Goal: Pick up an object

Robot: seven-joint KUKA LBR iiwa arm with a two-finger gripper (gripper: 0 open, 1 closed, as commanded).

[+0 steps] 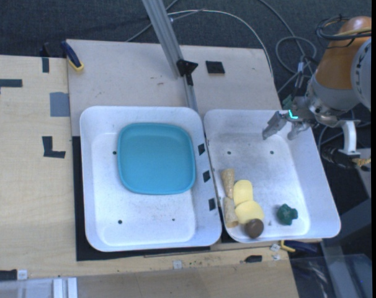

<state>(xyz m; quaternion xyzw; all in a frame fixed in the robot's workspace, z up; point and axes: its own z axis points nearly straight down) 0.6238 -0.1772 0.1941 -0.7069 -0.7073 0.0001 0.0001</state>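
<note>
In the right bin (262, 160), along its near left side, lie a tan cone-like piece (228, 182), a pale yellow lumpy object (244, 200), a second tan piece (230, 215) and a dark brown round object (254, 228). A small dark green object (286, 213) rests near the bin's front right corner. My gripper (284, 128) hangs over the bin's far right edge, well away from all of them. Its two fingers (272, 126) are spread apart, with nothing between them.
The left bin (101, 185) holds a flat blue square plate (156, 158). A grey metal pole (169, 39) slants up from between the bins at the back. Cables (237, 17) loop behind the bench. A blue and yellow clamp (72, 56) sits at the back left.
</note>
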